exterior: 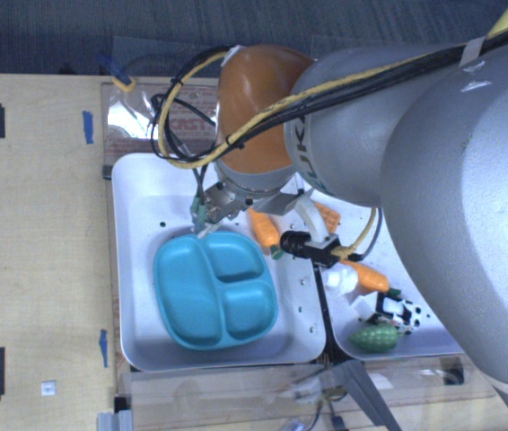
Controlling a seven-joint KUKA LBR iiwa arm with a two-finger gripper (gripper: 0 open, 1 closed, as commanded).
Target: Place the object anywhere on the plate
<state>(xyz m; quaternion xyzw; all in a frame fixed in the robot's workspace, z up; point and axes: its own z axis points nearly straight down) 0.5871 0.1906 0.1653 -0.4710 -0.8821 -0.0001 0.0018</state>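
Note:
A blue plate point(215, 290) with three compartments lies in the left bin point(137, 241). My gripper point(204, 219) hangs just over the plate's far rim, under the grey wrist with the orange band. Nothing is visible in it from here. An orange carrot point(265, 230) lies just right of the gripper, near the plate's far right corner and off the plate. No object lies on the plate.
The right bin point(433, 335) holds a second carrot point(367, 278), a white piece point(339, 281), a black-and-white toy point(403, 312) and a green knobbly object point(375, 338). Another orange piece point(327, 214) shows beside the arm. The arm hides most of the right bin.

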